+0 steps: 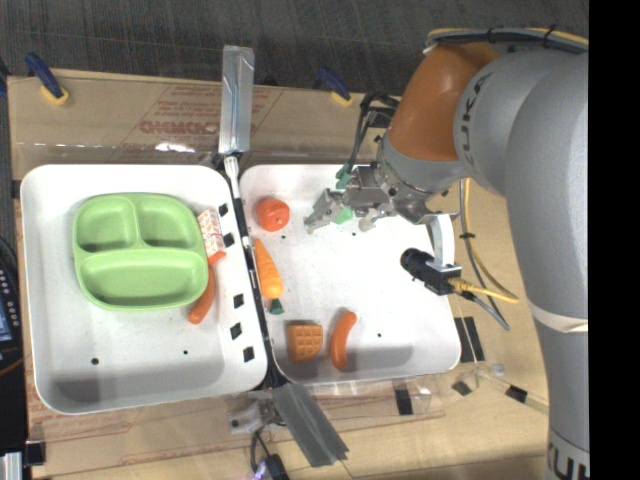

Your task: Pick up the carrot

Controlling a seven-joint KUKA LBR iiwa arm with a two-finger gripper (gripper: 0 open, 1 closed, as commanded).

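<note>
I count two white bins: the right bin (420,328) and the left bin (50,348). My gripper (342,211) hangs over the top of the right bin, its fingers spread apart with nothing between them. The one carrot (267,271) lies below and to the left of the gripper, against the bin's left wall, well apart from the fingers. One tomato (271,213) sits just left of the gripper. Farther below it I see one waffle (305,340) and one sausage (343,339), side by side. Far to the left, in the other bin, is one green tray (140,251), one more sausage (204,301) and one small packet (210,231). The cardboard (120,103) has red writing I cannot read.
</note>
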